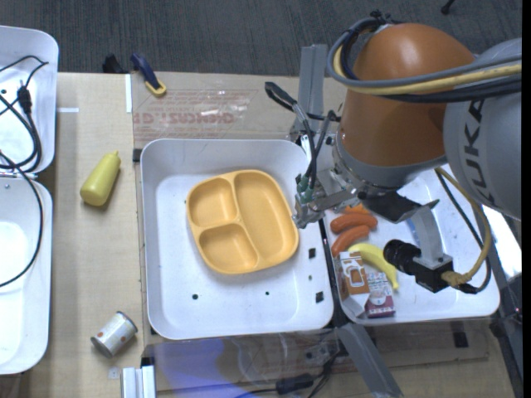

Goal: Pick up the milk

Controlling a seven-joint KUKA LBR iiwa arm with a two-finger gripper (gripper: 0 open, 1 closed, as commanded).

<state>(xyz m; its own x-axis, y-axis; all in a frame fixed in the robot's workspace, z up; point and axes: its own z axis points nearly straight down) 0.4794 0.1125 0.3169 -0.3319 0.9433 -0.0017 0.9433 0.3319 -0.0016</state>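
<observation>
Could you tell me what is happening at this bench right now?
A grey and orange robot arm is leaning over the right bin, which holds a milk carton, a banana and two hot dogs. The milk lies flat in the bin, not yet lifted. The left bin holds a yellow divided plate.

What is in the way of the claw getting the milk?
The yellow banana lies across the top of the small white-and-brown milk carton in the right white bin. Two orange carrots sit between it and the claw.
</observation>
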